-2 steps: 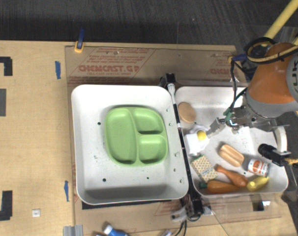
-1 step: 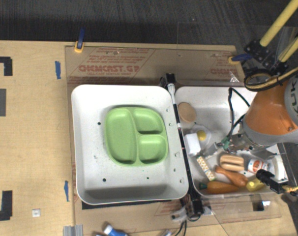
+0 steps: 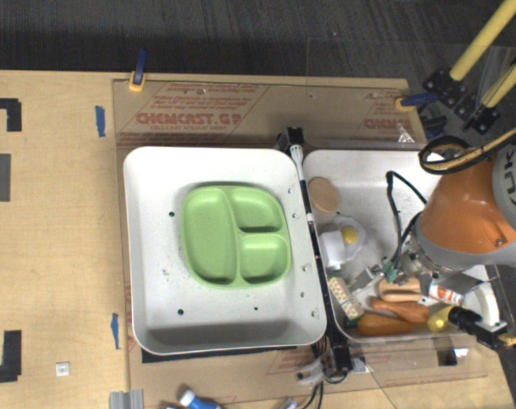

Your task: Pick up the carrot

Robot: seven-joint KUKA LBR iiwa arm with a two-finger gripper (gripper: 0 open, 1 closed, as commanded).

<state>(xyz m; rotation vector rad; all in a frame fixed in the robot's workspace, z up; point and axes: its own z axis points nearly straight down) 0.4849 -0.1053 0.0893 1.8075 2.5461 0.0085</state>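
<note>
Brown cardboard [image 3: 54, 228] covers the bench, marked with black tape corners at far left and blue tape tabs near the bins. 2 white bins sit side by side on it. Left bin [image 3: 147, 228] holds 1 green divided plate [image 3: 237, 234] with 3 compartments, lying flat near the bin's middle. A black divider clip joins the 2 bins along their shared edge. Right bin [image 3: 360, 173] holds a cluster of toy food: a tan round piece [image 3: 323, 194] near the top left corner, a white piece with a yellow spot [image 3: 341, 242] just below it, a hot dog [image 3: 400, 295] lower down. Carrot [image 3: 392, 320] lies along the bin's bottom edge, orange, just below the hot dog and touching it. Arm [image 3: 462, 220] with orange band reaches in from the right over this bin; gripper [image 3: 398, 271] sits above the hot dog, fingers obscured by clutter, cannot tell whether parted or closed. Yellow poles cross the top right corner.
</note>
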